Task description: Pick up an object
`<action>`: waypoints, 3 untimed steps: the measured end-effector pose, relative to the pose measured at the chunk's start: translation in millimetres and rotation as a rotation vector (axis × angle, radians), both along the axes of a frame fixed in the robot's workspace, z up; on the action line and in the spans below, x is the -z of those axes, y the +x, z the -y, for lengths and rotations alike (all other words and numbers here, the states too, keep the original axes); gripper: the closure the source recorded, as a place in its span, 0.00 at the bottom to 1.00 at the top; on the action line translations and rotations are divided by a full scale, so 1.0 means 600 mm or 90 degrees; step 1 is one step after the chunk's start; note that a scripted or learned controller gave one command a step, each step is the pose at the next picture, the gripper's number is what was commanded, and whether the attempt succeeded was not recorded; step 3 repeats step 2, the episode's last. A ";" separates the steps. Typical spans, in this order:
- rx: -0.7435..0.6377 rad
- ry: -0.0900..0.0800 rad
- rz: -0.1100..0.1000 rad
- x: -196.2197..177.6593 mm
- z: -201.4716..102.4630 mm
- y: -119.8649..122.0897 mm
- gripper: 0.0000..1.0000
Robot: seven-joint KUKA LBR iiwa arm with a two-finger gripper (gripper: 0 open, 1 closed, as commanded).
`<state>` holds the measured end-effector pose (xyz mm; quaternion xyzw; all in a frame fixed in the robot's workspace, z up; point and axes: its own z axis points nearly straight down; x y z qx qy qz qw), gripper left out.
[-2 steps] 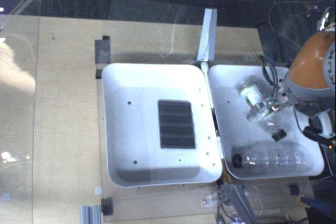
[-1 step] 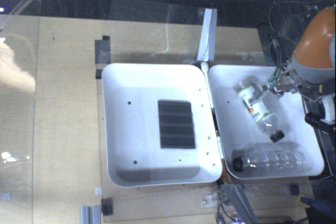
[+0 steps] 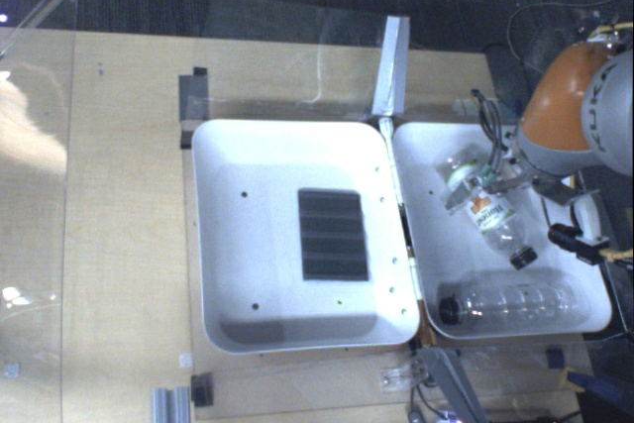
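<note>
Two white bins sit on your wooden bench; the gripper hangs low over a small clear bottle in the right bin. Whether it is grasping anything cannot be told, and nothing looks lifted yet.

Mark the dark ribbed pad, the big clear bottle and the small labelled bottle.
dark ribbed pad (image 3: 333, 234), camera view, its centre.
big clear bottle (image 3: 515, 303), camera view, mid-body.
small labelled bottle (image 3: 487, 210), camera view, its orange-and-white label.

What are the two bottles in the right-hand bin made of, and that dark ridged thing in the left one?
Large bottle and small bottle: likely clear plastic, since the bin shows through them. Dark ridged block: matte, perhaps rubber or foam; hard to tell.
</note>
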<state>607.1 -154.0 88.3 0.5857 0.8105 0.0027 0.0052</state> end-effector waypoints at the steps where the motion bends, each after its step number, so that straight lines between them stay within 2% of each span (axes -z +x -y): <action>1: -0.002 0.000 0.004 -0.019 -0.003 0.003 1.00; 2: 0.087 0.002 -0.010 -0.151 -0.060 0.097 1.00; 3: 0.087 0.002 -0.010 -0.151 -0.060 0.097 1.00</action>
